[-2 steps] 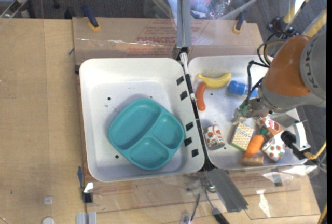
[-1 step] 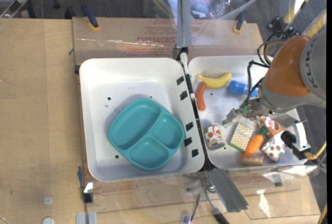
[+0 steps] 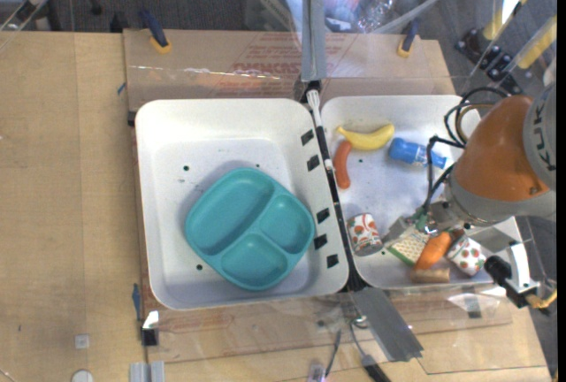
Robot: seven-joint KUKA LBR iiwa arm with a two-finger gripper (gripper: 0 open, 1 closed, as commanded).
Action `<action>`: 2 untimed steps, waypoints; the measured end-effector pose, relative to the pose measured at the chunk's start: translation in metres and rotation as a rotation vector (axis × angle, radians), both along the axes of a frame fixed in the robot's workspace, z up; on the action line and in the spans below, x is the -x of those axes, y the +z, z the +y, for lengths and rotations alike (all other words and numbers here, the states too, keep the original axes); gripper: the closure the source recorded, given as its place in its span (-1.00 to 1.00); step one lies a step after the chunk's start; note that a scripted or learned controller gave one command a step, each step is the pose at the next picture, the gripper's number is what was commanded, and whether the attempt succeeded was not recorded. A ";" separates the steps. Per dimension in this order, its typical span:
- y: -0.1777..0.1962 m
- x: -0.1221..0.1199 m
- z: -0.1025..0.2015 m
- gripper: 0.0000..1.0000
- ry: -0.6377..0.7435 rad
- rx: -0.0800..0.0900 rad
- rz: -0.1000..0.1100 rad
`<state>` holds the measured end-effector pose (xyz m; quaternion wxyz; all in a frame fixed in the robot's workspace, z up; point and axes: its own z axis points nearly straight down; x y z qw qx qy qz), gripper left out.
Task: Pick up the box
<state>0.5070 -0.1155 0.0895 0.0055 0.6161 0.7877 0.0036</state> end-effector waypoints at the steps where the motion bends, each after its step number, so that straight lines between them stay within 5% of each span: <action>1: 0.010 -0.002 -0.002 1.00 -0.004 0.005 -0.006; 2: 0.096 -0.100 0.053 1.00 -0.036 -0.001 0.011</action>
